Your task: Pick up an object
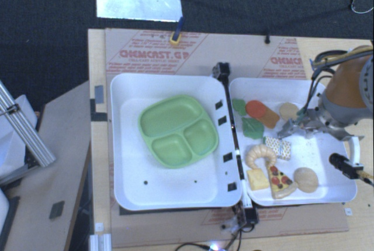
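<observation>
I count two shallow white plastic bins (125, 145), one pale green sectioned plastic tray (177, 130), and about nine small toy foods (274, 153).

Red print reading "CHEMCAST" with smaller illegible lines beneath, on the pale brown paper-covered board (153, 52) behind the left white bin, same red print repeated at the board's right end, partly cut off, unreadable

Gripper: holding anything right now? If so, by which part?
Cannot be told. The gripper sits in the right bin near the checkered piece, with nothing visible between its fingers.
</observation>
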Available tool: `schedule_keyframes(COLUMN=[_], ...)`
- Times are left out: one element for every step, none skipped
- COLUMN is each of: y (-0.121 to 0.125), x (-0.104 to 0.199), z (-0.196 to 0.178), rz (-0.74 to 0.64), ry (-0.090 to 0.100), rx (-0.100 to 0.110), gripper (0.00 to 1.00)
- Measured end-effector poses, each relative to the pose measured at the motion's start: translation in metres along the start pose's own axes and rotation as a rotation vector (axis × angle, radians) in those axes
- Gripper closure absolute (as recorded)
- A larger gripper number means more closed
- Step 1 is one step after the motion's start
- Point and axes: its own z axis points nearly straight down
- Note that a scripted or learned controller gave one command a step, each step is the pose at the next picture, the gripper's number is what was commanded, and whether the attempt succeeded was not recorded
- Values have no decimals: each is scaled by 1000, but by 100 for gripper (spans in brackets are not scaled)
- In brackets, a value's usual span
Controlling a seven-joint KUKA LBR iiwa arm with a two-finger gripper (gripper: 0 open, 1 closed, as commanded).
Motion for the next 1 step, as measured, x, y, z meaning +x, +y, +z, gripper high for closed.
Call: schedule_keyframes(y=[2], x=[-1], z=[-13], rz=[0], ry=[-2], rx=[-6], gripper=[100])
